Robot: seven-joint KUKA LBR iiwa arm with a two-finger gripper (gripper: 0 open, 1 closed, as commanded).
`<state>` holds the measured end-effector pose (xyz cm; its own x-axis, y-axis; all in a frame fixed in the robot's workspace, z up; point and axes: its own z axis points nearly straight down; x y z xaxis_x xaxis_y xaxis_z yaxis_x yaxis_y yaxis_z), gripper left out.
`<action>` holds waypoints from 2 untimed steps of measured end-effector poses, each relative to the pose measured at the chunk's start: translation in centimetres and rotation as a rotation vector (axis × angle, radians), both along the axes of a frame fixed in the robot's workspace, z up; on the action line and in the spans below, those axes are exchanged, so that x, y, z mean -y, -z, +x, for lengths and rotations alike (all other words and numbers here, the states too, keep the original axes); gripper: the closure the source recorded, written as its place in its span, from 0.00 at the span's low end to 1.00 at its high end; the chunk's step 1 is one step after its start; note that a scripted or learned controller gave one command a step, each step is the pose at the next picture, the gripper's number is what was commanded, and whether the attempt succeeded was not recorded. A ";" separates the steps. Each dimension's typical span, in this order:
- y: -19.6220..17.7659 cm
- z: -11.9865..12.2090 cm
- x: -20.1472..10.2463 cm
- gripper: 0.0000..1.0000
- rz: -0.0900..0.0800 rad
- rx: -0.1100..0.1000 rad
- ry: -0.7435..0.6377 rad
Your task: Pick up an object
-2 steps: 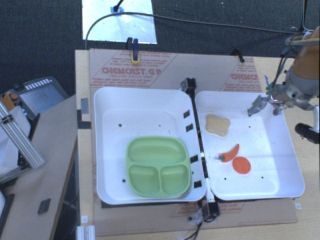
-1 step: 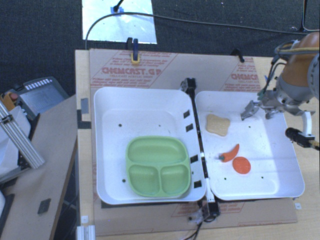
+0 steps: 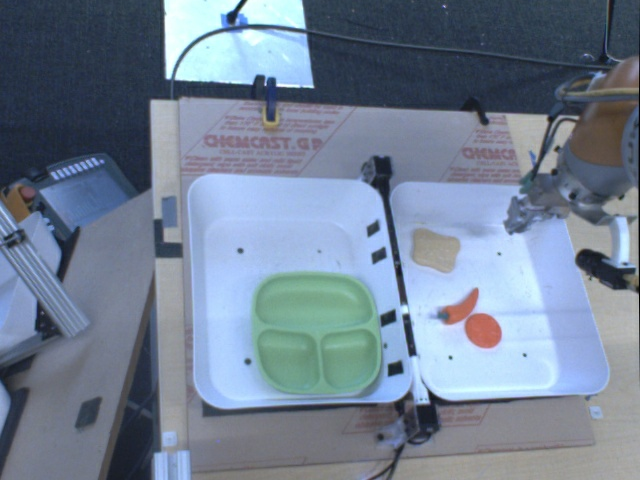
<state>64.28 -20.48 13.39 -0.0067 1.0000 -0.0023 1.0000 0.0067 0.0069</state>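
The claw [image 3: 520, 215] hangs over the upper right part of the right bin [image 3: 560, 368], at the end of the grey arm [image 3: 600, 138] with its orange band. Whether it is spread or closed cannot be told from this slant, and nothing is seen gripped in it.

Three candidates lie in that bin, all to the claw's lower left: a pale tan piece [image 3: 436, 250] nearest, a small orange carrot-shaped toy [image 3: 461, 307] further down, and an orange disc [image 3: 484, 330] just beside the carrot's lower end. The left bin [image 3: 230, 208] bears a green divided plate [image 3: 318, 332], well apart from the arm.

The step in hand looks like the approach, with no object yet chosen by contact. The tan piece seems the soundest target: it is closest and sits clear of its neighbours (the carrot and disc lie so near each other that a descent on one could nudge the other). A good attempt would centre the claw above the piece, straddle its narrower span, and come straight down to the bin floor before squeezing and lifting.
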 end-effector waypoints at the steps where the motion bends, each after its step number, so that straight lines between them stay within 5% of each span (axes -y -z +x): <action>1: -6.4 -0.2 -0.5 1.00 0.000 0.001 0.001; 2: -12.4 0.7 -1.0 1.00 -0.001 0.003 0.000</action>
